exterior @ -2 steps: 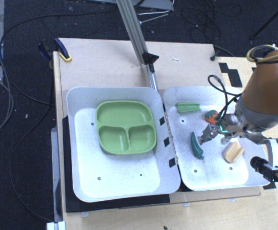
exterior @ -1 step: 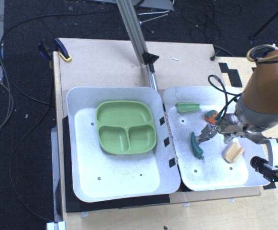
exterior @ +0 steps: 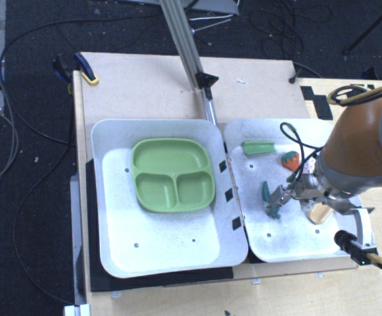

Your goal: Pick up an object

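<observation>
My jaws hang low in the right bin (exterior: pixel 269 245), just beside a dark green object (exterior: pixel 268 201); their spread I cannot tell.

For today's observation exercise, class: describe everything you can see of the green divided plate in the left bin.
The green divided plate is pale green, looks like matte plastic, and is a rounded rectangle with a raised rim. Ridges split it into three compartments: one long section across the far side and two smaller ones nearer the camera. It lies flat, right side up, slightly turned, in the far half of the left bin, resting on the bin's floor. Nothing lies in its compartments and nothing else touches it.
</observation>
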Controlling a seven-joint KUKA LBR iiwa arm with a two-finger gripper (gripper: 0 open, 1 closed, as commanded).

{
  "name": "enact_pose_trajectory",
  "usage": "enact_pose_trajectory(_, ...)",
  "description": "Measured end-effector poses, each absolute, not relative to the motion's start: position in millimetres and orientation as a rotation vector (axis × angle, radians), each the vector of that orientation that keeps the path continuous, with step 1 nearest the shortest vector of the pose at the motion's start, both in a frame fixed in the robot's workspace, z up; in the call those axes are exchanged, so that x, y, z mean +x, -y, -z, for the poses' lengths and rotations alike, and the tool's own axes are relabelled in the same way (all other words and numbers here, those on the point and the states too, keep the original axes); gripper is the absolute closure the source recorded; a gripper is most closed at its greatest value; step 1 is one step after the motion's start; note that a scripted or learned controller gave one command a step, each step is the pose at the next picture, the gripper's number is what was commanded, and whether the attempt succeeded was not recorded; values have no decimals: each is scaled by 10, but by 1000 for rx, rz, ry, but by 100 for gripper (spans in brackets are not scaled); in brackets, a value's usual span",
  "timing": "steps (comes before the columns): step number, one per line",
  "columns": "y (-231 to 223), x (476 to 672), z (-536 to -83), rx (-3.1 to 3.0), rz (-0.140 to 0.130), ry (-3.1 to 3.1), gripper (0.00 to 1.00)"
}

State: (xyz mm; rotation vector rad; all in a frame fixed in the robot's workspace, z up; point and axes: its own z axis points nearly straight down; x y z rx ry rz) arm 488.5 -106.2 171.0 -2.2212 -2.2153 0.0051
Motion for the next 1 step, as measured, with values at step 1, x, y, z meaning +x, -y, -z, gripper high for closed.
enact_pose_trajectory(1,1058,4888,-1069,-2220,-5,2216,0)
